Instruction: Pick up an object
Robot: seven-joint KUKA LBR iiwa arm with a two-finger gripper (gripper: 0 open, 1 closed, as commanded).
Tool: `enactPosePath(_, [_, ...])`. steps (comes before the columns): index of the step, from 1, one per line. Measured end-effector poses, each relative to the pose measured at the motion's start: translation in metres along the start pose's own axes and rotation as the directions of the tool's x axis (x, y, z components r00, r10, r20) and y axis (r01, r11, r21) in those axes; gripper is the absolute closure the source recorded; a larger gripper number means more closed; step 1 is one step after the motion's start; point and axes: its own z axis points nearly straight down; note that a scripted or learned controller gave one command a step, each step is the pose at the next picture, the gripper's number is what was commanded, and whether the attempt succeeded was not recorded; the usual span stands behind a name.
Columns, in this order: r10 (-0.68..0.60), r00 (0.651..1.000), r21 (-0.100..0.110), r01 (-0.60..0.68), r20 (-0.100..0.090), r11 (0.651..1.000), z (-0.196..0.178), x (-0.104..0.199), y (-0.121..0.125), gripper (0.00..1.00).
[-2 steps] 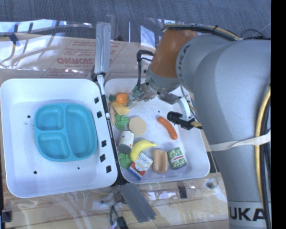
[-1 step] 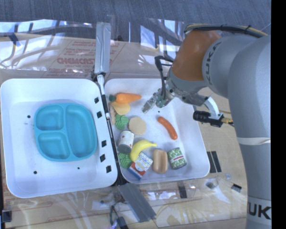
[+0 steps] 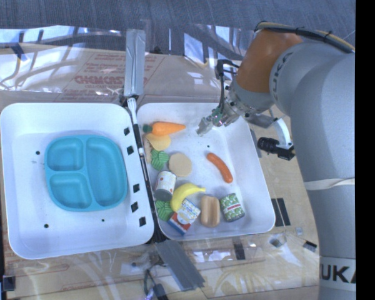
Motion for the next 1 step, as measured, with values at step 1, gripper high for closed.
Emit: enactPosePath(1, [-0.007, 1.0, -0.001, 0.007, 0.002, 1.0, -0.0114, 0.0008, 0.0019, 1.0])
